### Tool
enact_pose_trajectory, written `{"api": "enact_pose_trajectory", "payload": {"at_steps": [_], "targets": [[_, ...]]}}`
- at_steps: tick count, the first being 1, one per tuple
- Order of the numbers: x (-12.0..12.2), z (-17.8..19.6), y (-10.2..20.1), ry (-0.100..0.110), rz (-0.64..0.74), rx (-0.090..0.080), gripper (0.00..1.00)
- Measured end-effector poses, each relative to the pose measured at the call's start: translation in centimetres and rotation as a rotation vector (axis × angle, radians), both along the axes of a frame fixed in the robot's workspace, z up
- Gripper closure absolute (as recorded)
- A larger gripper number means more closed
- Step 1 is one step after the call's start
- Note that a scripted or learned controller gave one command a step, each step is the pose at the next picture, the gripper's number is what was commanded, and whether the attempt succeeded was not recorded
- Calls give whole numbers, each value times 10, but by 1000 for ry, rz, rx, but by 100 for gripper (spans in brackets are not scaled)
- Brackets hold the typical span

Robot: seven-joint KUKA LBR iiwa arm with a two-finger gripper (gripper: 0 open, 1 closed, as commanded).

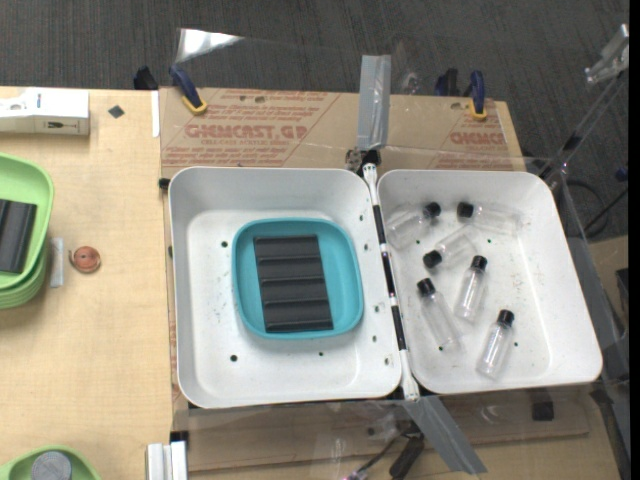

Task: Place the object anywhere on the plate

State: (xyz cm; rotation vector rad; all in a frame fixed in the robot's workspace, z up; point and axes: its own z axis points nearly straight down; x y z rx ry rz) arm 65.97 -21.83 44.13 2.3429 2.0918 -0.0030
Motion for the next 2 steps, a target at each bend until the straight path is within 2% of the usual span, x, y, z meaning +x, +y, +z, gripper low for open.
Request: {"api": "enact_pose_trajectory", "payload": {"at_steps": [2], "targets": [[0, 0, 0, 1, 0, 0, 0]]}}
